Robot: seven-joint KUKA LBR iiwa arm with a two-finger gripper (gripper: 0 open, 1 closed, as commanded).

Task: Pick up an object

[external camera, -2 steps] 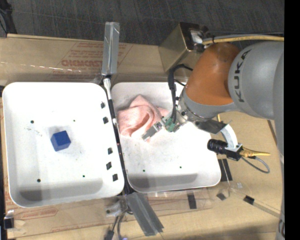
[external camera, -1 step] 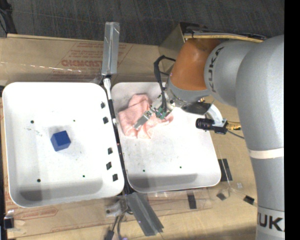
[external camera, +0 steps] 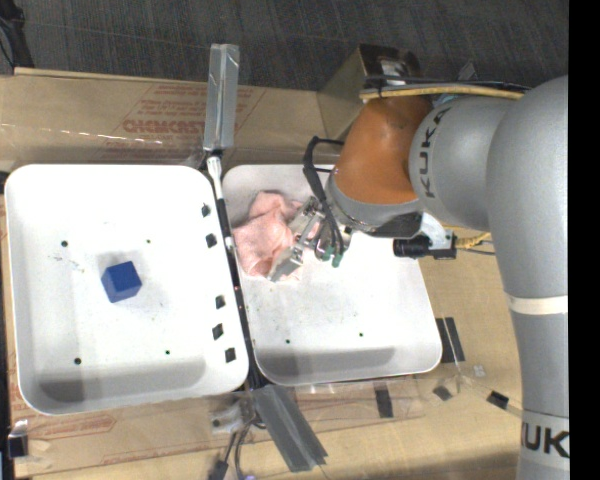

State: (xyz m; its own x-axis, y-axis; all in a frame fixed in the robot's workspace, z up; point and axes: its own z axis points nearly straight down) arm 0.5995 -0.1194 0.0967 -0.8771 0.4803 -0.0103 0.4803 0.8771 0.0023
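The gripper [external camera: 302, 250] hangs over the right bin [external camera: 400, 338], at the pink cloth's [external camera: 260, 233] four o'clock edge; whether it is spread or closed I cannot tell; the cloth lies crumpled in that bin's ten o'clock corner, against the divider; it looks soft, light and limp, so pinching a raised fold near its middle seems safest; a blue block [external camera: 122, 280] sits in the left bin [external camera: 40, 198].

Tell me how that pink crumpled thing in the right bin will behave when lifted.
The pink cloth looks soft and bunched, so it will probably sag and drape. It seems light. Being rumpled, it may snag or slip partly free of the gripper.
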